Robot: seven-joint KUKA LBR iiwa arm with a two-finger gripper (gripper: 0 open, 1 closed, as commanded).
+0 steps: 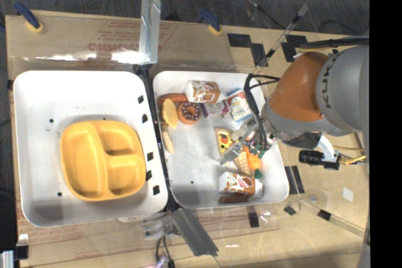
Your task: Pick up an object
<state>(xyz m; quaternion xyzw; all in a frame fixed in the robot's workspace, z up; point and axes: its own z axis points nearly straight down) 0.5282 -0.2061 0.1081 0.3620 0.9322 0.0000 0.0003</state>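
Observation:
The right bin (pixel 195 185) holds several toy foods. A chocolate donut (pixel 189 112) lies beside a yellow banana piece (pixel 169 113), with a small carton (pixel 202 91) behind them. A blue-and-white packet (pixel 239 107) lies at the back right. A pizza slice (pixel 222 139) sits mid-bin. An orange carrot (pixel 252 163) and a brown-and-white carton (pixel 239 184) lie at the front right. My gripper (pixel 237 146) is low in the right bin, between the pizza slice and the carrot, right next to both. I see nothing clearly held.
The left bin (pixel 38 91) holds a yellow divided tray (pixel 100 160). A thin tan stick (pixel 168 142) lies along the right bin's left wall. The arm's orange band (pixel 300 94) hangs over that bin's right rim. Cables run across the bench at the back right.

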